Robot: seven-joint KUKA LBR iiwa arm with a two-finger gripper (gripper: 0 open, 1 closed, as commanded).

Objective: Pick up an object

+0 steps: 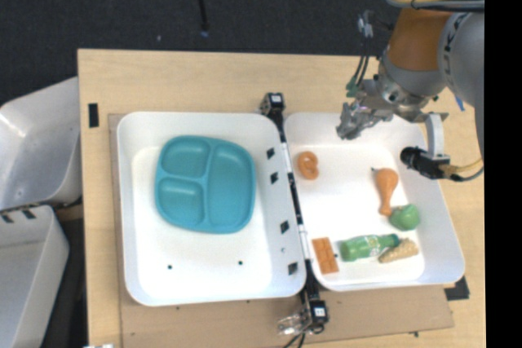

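Lying in right bin: all the small objs, none between the gripper's fingers.
Orange round obj (307, 165): near the right bin's left wall, upper half, alone on bare white.
Drumstick-shaped orange obj (387, 187): right-centre of the bin, thin end up, thick end down.
Green round obj (404, 217): just below the drumstick's thick end, looks to touch it.
Green bottle (367, 246): on its side near the front wall, lengthwise left-right.
Tan obj (400, 253): tucked against the bottle's right end, touching.
Orange flat block (325, 255): front-left corner area, just left of the bottle.
Gripper (352, 126): above the right bin's (351, 284) back edge, upper-middle; well apart from every obj; nearest is the orange round obj. Open or closed: can't tell, too dark and small.
Arm (424, 28): comes in from upper right, orange band above the wrist.
Left bin (130, 273): holds a teal divided plate (204, 182), three sections, sitting in the bin's upper-centre.
Surface (98, 85): light wood, carries both bins side by side, walls touching at centre.
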